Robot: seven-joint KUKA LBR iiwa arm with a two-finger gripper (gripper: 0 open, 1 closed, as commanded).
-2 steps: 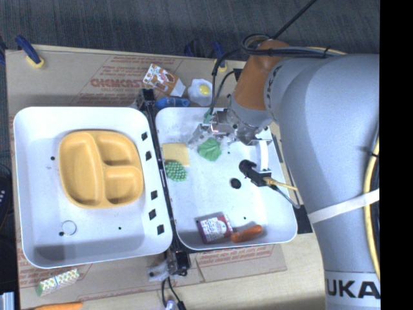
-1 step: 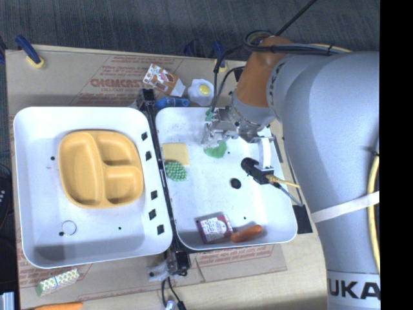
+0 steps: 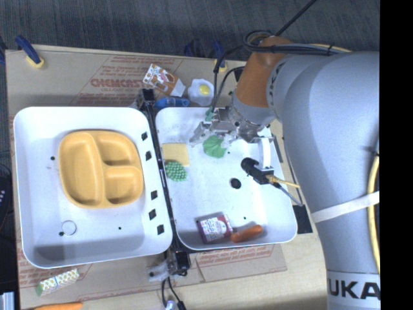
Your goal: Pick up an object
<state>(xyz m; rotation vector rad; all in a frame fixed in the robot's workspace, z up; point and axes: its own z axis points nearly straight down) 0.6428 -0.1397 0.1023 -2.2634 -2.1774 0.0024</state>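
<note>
My gripper [image 3: 211, 129] hangs low over the far part of the right bin [image 3: 284, 228], at the end of the grey arm with the orange band. A green leafy lump [image 3: 214, 146] lies right at its tip; whether they touch is unclear. Further left in this bin sit a pale yellow block [image 3: 175, 153] and a green bumpy piece [image 3: 174, 170]. A dark red packet [image 3: 214, 228] and an orange carrot [image 3: 247, 233] lie by the near wall. A small black disc [image 3: 235, 184] rests mid-bin.
The left bin [image 3: 26, 192] holds a yellow divided tray [image 3: 101, 166]. Beyond the bins lie a snack packet [image 3: 158, 77], a yellow-white object [image 3: 202, 90] and a blue item [image 3: 171, 102]. The arm's bulk covers the bench on the right.
</note>
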